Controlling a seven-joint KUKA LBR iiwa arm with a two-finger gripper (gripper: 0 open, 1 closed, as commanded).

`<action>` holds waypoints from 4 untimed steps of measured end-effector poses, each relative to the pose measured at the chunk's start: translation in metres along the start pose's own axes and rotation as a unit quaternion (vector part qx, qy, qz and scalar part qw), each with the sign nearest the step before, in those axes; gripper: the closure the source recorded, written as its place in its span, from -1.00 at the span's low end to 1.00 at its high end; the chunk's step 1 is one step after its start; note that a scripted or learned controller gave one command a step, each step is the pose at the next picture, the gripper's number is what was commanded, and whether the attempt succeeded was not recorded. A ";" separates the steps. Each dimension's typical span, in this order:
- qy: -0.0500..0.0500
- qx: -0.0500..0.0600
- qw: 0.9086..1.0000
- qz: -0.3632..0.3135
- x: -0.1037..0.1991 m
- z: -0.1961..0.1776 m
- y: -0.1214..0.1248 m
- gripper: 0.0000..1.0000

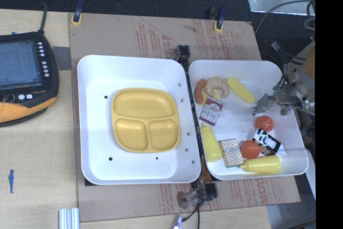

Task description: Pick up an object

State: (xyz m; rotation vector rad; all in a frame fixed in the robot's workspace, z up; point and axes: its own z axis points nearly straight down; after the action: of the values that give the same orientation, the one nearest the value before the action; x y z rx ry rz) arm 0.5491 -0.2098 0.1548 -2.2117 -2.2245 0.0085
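Objects for the pick lie nearest you along the front of the right bin [300,166]: a yellow bottle [261,164], a red tomato [250,148], a patterned packet [231,152] and a black-and-white item [266,140]. Farther back sits a second tomato [263,123], then the corn cob [240,89] and croissant [217,86]. You are at the approach step; nothing is grasped yet. The gripper [261,106] reaches in low from the right edge, its jaws seemingly spread and empty, though the view is poor there. Next, you should centre it over one item, likely that second tomato, and descend.
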 end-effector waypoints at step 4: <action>0.001 -0.001 1.000 0.001 0.018 0.062 0.107 -1.00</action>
State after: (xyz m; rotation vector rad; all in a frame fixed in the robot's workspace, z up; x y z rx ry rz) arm 0.6559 -0.1916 0.0921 -2.2156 -2.2221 0.0039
